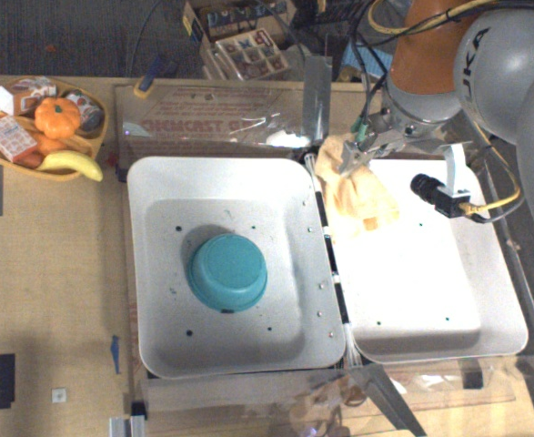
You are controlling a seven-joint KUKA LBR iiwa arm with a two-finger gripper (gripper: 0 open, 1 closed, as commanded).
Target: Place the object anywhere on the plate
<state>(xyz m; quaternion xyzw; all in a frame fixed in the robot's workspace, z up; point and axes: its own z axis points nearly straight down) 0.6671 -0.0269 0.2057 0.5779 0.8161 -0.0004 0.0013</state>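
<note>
Cloth [362, 197], pale yellow, hangs pinched in the closed fingers [350, 159] over the right bin's [448, 335] far-left corner, not yet carried to the teal plate [228, 272] in the left bin [157, 198].

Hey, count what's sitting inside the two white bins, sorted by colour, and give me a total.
Teal: 1, the upturned bowl in the left bin
Pale yellow: 1, the crumpled cloth in the right bin
Total: 2

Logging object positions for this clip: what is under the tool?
Under the tool hangs a pale yellow cloth, draped over the right bin's upper left corner. The tool hides the cloth's top; whether it is gripped can't be seen.
</note>
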